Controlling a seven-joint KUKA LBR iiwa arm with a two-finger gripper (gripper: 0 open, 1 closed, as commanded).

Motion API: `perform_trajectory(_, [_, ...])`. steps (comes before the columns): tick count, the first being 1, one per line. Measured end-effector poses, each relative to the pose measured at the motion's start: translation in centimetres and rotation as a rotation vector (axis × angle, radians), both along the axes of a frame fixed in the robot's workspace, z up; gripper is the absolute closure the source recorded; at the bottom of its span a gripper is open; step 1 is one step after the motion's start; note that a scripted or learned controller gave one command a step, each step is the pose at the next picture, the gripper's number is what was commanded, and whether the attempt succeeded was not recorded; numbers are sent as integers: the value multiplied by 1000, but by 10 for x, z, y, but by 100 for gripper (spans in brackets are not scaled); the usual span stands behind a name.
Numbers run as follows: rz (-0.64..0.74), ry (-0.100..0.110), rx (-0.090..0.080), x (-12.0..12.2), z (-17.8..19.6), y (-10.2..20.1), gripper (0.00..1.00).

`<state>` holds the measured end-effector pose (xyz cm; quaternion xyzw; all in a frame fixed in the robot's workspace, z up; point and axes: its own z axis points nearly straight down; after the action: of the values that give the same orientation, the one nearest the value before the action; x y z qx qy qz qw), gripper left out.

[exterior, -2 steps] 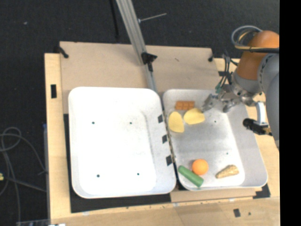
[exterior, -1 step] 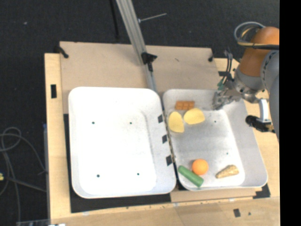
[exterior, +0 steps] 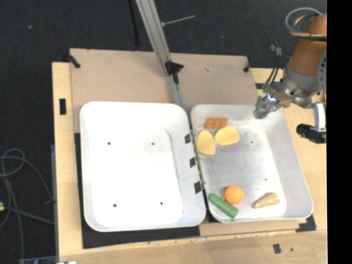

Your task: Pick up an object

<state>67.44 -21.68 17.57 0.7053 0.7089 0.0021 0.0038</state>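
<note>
The right bin [exterior: 275,147] holds several small objects. An orange waffle-like piece [exterior: 215,123] lies near its far left corner, with two pale yellow pieces [exterior: 205,143] [exterior: 226,136] just in front of it. Near the front edge sit an orange ball [exterior: 234,194], a green cylinder [exterior: 223,206] and a tan wedge [exterior: 265,201]. My gripper [exterior: 263,110] hangs over the far right corner of this bin, away from all the objects, with nothing seen in it.
The left bin [exterior: 132,164] lies beside the right one. A slanted metal pole [exterior: 157,34] rises behind the bins. The arm's grey and orange body [exterior: 305,59] stands at the right edge.
</note>
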Motion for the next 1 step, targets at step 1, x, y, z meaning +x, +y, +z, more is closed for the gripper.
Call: perform_trajectory(1, [2,1,0,-1,45,0,100])
